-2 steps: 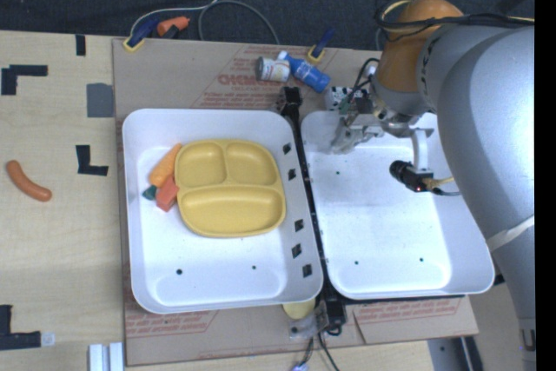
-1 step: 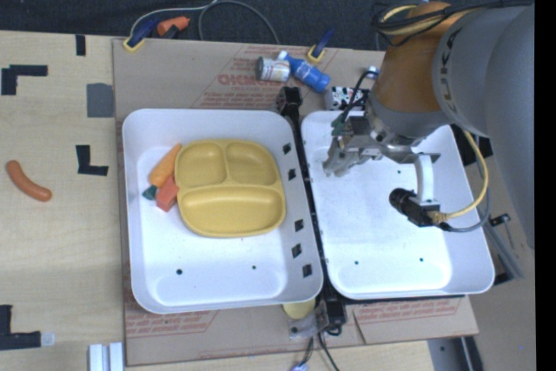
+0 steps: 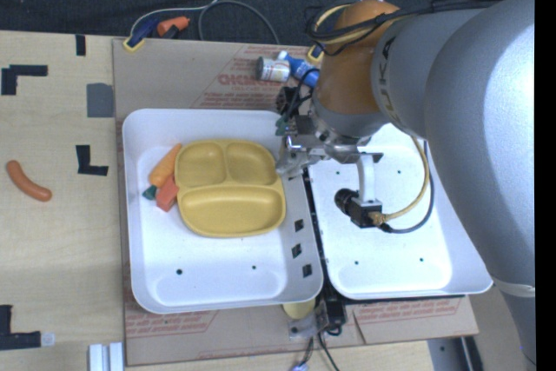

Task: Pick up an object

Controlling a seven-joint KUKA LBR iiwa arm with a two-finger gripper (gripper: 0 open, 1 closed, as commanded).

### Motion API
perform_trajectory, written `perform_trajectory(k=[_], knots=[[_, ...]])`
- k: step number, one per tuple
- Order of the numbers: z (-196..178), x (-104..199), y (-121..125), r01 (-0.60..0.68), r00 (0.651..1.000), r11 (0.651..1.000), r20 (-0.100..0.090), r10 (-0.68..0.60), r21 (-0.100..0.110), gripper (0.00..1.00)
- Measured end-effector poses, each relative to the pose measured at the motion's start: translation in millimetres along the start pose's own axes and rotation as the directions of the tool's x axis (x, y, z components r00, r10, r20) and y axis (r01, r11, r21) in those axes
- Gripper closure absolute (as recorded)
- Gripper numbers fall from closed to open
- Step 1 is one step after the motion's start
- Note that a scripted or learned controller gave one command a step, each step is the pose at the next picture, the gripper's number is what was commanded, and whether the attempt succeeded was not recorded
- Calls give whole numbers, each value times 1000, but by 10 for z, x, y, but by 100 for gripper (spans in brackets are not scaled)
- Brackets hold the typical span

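Note:
A yellow divided plate (image 3: 230,187) lies in the left bin (image 3: 208,282), toward its upper middle. Tucked against the plate's left edge is an orange carrot-shaped toy (image 3: 163,167), with a small red and green piece (image 3: 165,198) just below it. My gripper (image 3: 293,154) hangs at the wall between the two bins, right beside the plate's upper right corner. The wrist and the orange band (image 3: 352,65) cover most of it from above. I see no object between its parts.
The right bin (image 3: 408,265) lies under the arm, with a black fitting on a yellow cable (image 3: 360,208) above its floor. A red sausage toy (image 3: 29,181) rests on the bench far left. An orange and blue clamp (image 3: 161,29) sits behind the bins.

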State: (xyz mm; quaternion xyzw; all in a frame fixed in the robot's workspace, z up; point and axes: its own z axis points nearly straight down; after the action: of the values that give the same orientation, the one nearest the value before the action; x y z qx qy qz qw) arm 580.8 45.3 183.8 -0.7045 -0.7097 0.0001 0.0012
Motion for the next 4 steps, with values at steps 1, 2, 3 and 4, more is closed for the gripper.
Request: perform_trajectory(k=[1, 2, 3, 4], knots=[[-216, -1055, -216, -16, 1000, 1000, 5, 16, -2, 100], [10, -572, -125, -4, 1000, 1000, 1, 4, 2, 100], [-1, -589, -125, -6, 1000, 1000, 1, 6, 0, 0], [514, -962, -143, 5, 1000, 1000, -18, -6, -17, 0]])
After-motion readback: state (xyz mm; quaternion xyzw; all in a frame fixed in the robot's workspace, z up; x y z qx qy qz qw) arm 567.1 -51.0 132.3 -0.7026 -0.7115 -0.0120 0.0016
